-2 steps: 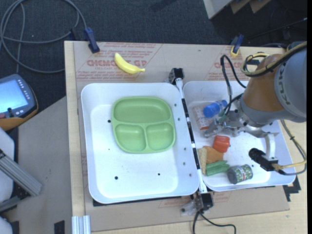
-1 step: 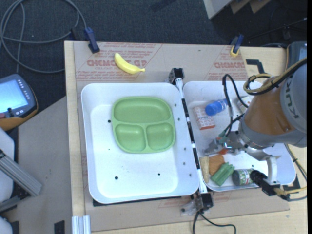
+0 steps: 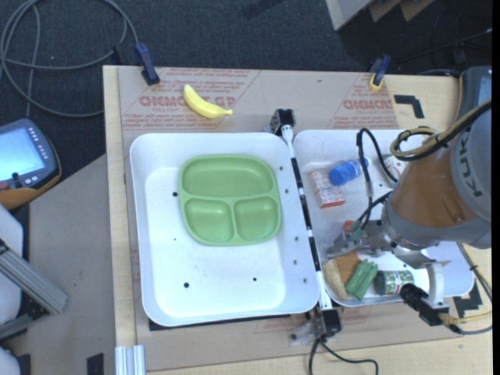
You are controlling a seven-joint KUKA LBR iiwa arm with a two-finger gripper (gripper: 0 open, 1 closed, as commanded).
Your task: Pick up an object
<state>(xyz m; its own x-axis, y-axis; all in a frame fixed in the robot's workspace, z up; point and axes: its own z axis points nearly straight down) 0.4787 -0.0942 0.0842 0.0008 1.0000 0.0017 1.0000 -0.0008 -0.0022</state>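
Lowest in the view, at 6 o'clock in the right bin (image 3: 306, 209), three things lie crowded together: a green block (image 3: 361, 278), tilted, touching a tan flat piece (image 3: 339, 270) at its 9 o'clock, and a small dark jar (image 3: 395, 281) lying on its side just beside the block at 3 o'clock. Just above them, the gripper (image 3: 353, 242) hangs under the grey arm (image 3: 437, 194), which covers the bin's 3 o'clock half. Whether it is open or shut cannot be told, and nothing can be seen held in it.

Toward 12 o'clock in the same bin, a clear bottle (image 3: 344, 172) with a blue middle lies on its side. A red-and-white packet (image 3: 326, 188) is just beside it at 7 o'clock.

At the centre of the left bin (image 3: 156, 233), leaning toward 12 o'clock, a green divided tray (image 3: 230, 198) lies flat. Beyond that bin, at 12 o'clock on the bench (image 3: 258, 92), lies a banana (image 3: 205, 104), well apart from everything else.
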